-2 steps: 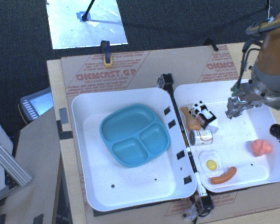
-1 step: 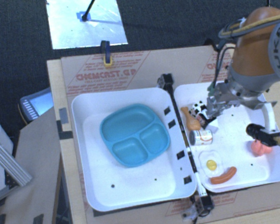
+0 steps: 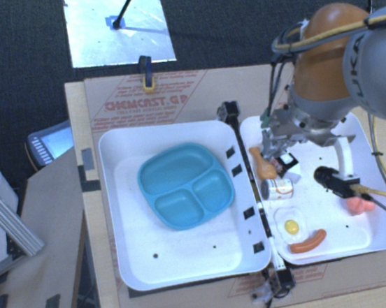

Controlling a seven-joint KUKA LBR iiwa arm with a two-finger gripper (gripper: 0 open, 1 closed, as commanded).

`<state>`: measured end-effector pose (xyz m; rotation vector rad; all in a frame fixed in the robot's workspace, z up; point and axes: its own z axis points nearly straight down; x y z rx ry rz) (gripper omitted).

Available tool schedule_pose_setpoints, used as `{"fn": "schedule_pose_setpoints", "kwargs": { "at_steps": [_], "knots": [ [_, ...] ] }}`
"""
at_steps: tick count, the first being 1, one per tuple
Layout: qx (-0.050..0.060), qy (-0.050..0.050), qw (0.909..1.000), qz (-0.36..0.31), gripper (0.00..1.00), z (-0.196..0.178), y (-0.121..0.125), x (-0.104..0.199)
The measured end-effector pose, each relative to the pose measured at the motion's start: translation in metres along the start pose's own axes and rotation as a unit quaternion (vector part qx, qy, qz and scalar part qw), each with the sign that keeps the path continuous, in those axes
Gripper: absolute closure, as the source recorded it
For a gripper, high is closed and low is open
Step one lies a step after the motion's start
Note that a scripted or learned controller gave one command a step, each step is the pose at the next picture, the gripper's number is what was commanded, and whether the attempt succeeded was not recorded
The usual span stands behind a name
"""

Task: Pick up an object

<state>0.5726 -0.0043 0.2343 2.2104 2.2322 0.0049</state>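
Camera view from above the bench: two shallow white plastic bins sit side by side on a brown cardboard sheet [image 3: 171, 93] with red lettering.

The left white bin [image 3: 132, 256] holds a light-blue plastic plate [image 3: 185, 184] with three compartments, lying flat and turned at a slant near the middle of the floor.

The grey arm with its orange band [image 3: 324, 55] comes in from the right and bends down over the right white bin [image 3: 335, 240]. Its gripper [image 3: 275, 147] is low in the near-left part of that bin, close to the shared wall between the two bins. From where I stand I cannot tell whether it is open or closed, and nothing shows plainly held in it.

The loose pieces all lie in the right bin. An orange-brown toy drumstick [image 3: 264, 165] lies just under and beside the gripper, seemingly touching it. Just below the drumstick is a small white can with an orange label [image 3: 281, 187], lying on its side. Further toward the front edge sits a toy fried egg with a yellow yolk [image 3: 291, 227], and beside it an orange-red toy sausage [image 3: 308, 241]. A small pink lump [image 3: 359, 205] rests well apart, toward the bin's right side.
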Motion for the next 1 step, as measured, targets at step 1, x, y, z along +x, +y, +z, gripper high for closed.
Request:
{"fn": "schedule_pose_setpoints", "kwargs": {
  "at_steps": [1],
  "knots": [
    [0.001,0.0,1.0,0.0,1.0,0.012,0.0043,0.0572]
  ]
}}
